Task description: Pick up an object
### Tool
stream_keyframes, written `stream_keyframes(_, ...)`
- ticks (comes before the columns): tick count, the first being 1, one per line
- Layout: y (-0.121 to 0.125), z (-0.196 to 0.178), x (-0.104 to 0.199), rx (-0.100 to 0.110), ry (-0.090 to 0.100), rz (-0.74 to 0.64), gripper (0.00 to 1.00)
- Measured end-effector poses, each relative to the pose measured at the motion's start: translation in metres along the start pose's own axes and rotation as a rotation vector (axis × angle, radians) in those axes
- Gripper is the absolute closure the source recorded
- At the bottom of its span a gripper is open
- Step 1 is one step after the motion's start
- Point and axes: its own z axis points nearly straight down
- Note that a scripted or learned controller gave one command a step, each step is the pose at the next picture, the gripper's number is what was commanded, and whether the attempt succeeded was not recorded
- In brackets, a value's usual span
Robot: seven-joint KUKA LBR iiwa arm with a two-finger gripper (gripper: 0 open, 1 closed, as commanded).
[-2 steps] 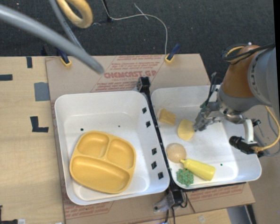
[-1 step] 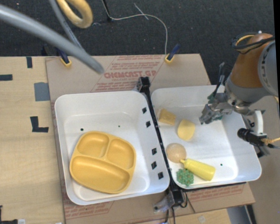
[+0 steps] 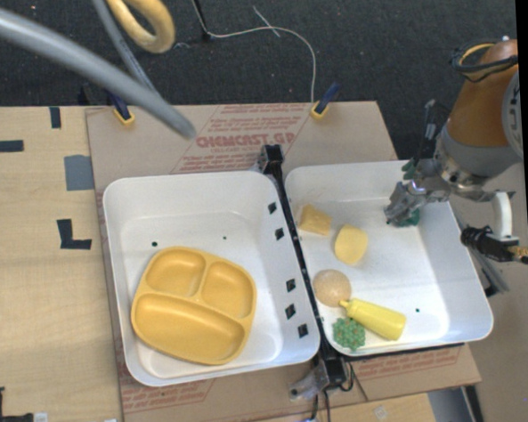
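Nothing was lifted yet: the pincer (image 3: 405,208), grip state impossible to tell, hung at the right bin's (image 3: 449,324) upper right, objects untouched.

A light wooden bench (image 3: 37,291) fills the lower part of the view, marked with a few dark tape pieces near its left side. A brown cardboard sheet (image 3: 242,140) with red printing lies flat on the bench, held at its far edge by two clamps (image 3: 326,99) with yellow and blue parts. Two shallow white bins sit side by side on the cardboard, touching along a black divider strip (image 3: 289,249). The left bin (image 3: 121,201) is the larger-looking one; the right bin (image 3: 457,301) reaches toward the bench's right edge. Beyond the bench's far edge lies dark carpet (image 3: 369,30) crossed by a thin white cable (image 3: 294,39).
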Motion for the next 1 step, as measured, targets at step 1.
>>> stream_keyframes(1,0.0067,-0.0515,0.0099,-0.003,-0.001,-0.002,1.0)
